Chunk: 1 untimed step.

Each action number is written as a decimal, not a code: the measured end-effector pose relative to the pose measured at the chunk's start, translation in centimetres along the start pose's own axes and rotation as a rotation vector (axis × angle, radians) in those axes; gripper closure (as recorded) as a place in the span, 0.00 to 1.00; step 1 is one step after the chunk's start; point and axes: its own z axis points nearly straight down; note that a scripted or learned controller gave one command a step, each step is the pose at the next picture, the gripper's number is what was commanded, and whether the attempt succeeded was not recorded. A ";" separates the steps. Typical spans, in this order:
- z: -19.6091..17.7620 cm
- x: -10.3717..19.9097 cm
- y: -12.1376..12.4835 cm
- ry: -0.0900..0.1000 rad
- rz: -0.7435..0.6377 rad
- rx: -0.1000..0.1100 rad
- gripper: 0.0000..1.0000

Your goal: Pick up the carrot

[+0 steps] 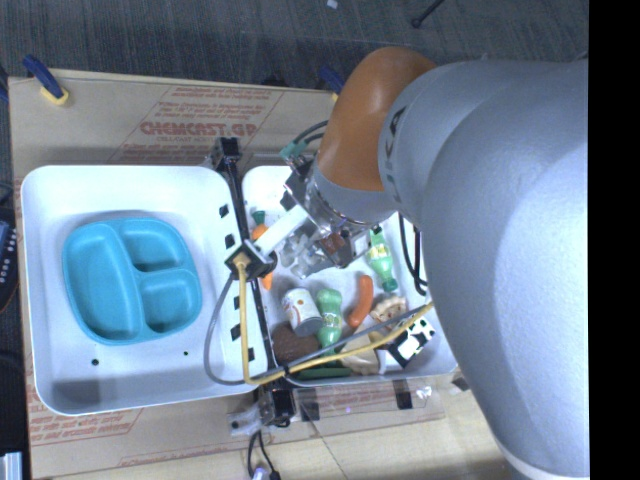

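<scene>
Gripper (322,248) sits low over the right bin (262,180), down among the clutter. The wrist hides its working end, so I cannot tell whether it is spread or closed, and I see nothing held.

I take the carrot (258,234) to be the bright orange piece against that bin's left wall. It is partly covered, with its far stretch showing and a sliver nearer the camera.

It lies toward the view's left of the gripper, near but apart. Its long axis seems to run along the wall, far to near; which end is the tip I can't make out.

A redder sausage-like piece (362,301) lies slanted on the gripper's near side — easy to mistake for the target.

My judgement: a short shift toward the wall comes next, closing across that axis.
</scene>
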 end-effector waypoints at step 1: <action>-0.6 -0.8 -8.6 -0.001 0.278 -0.004 1.00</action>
